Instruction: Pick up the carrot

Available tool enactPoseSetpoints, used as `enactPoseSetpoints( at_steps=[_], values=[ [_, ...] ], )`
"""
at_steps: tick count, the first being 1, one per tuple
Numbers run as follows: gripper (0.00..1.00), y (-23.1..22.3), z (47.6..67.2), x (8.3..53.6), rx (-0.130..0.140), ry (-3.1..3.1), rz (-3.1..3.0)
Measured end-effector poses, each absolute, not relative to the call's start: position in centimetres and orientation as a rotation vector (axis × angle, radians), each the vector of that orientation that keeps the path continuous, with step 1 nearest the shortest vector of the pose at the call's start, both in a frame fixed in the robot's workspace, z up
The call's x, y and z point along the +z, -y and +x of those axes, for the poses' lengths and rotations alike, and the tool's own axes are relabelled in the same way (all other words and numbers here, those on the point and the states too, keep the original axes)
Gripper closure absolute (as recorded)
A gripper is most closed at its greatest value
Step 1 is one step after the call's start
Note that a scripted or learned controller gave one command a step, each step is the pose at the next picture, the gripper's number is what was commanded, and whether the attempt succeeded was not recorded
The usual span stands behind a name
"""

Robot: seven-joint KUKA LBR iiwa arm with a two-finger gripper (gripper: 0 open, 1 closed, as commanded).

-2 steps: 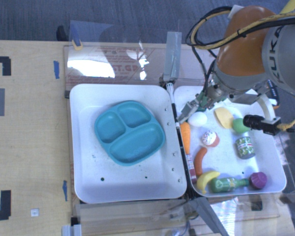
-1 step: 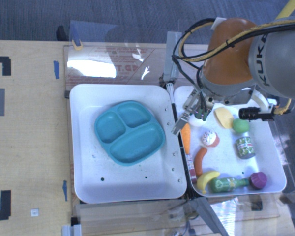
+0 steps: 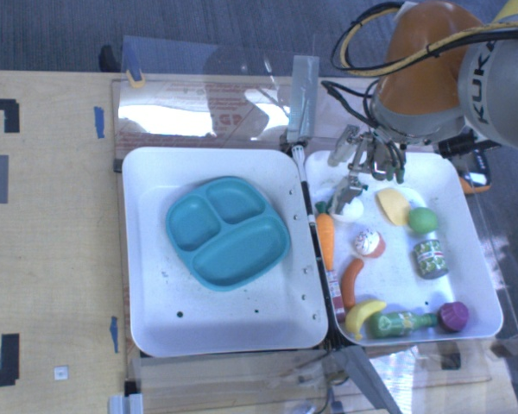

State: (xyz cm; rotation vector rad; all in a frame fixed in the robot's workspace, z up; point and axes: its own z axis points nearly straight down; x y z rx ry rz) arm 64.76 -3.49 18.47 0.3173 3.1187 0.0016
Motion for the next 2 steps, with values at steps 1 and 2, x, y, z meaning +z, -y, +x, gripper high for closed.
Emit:
enactPoseSetpoints(
  at_steps=[1, 2],
  values=[
    [0.0, 3.1, 58.6, 18.4, 0.002, -3.023, 0.854],
    [0.0, 1.8, 62.7, 18.4, 0.003, -3.1, 0.473]
  ],
)
